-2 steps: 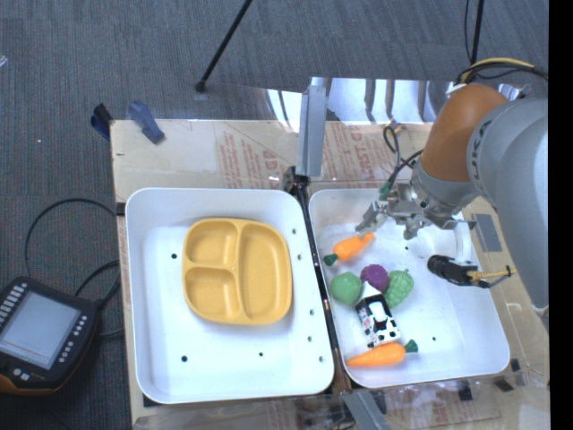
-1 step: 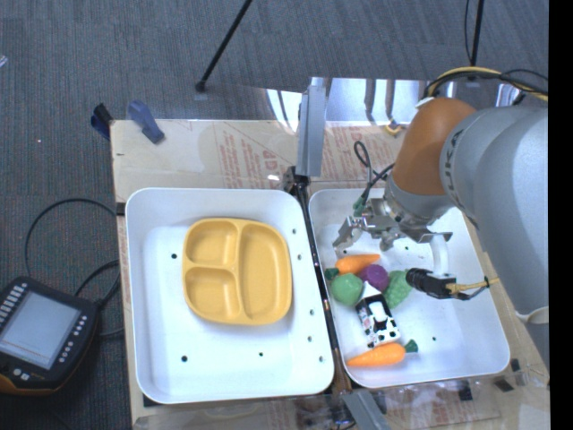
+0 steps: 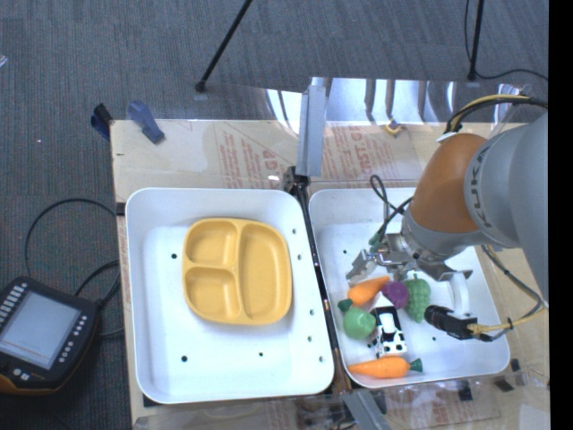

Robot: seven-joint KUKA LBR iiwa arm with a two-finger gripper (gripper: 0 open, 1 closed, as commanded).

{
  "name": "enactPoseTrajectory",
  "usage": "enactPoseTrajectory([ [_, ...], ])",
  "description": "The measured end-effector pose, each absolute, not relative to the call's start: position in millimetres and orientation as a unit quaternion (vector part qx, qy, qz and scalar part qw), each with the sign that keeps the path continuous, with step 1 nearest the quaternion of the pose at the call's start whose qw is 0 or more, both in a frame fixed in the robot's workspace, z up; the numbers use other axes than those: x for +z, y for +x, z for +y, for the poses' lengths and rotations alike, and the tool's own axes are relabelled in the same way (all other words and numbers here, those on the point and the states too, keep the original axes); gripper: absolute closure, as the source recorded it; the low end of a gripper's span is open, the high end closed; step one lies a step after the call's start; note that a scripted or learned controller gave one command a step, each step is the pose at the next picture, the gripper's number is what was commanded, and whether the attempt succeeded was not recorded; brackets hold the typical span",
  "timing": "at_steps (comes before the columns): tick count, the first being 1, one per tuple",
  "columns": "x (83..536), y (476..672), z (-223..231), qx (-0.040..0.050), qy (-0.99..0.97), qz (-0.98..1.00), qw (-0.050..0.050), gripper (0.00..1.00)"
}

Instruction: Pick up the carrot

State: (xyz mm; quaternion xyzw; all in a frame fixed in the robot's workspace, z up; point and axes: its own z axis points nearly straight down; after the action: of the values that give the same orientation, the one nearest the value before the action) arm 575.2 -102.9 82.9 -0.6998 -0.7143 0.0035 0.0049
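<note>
The grey arm with the orange band (image 3: 466, 195) is covering the back right corner of the right-hand shallow white bin (image 3: 497, 352), and its bulk is hiding whatever is lying beneath it there. The metal two-finger gripper (image 3: 380, 260) is hanging over the middle of that bin, seen from above as a small tangle of metal and cable; whether it is spread or closed I cannot tell.

Just below it, an orange toy carrot (image 3: 369, 290) is lying at a slant, its upper end touching or passing under a small purple toy (image 3: 395, 294), which is too blurred to identify. A knobbly green toy (image 3: 417, 296) is sitting just beside the purple one. A round green toy (image 3: 358, 322) is resting in front of the carrot, next to a black-and-white patterned block (image 3: 388, 330) whose markings are not legible. A second orange carrot with a green top (image 3: 383, 367) is lying flat near the front wall of the bin.

The left-hand white bin (image 3: 148, 330) is carrying a yellow three-compartment plastic plate (image 3: 237, 271).

Reddish printed lettering is running across the tabletop (image 3: 206, 150) behind the bins, too faint to read. A handheld screen unit (image 3: 40, 330) is being cut off by the left edge.
</note>
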Motion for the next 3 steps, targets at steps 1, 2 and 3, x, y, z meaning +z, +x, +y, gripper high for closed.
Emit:
enactPoseTrajectory([
  [1, 88.1, 574.0, -103.7, 0.0054, -0.702, -0.713, 0.008, 1.0],
  [2, 202.0, 571.1, -43.5, 0.0012, -0.762, -0.647, 0.001, 1.0],
  [3, 231.9, 551.4, -49.1, 0.0031, -0.74, -0.673, 0.003, 1.0],
])
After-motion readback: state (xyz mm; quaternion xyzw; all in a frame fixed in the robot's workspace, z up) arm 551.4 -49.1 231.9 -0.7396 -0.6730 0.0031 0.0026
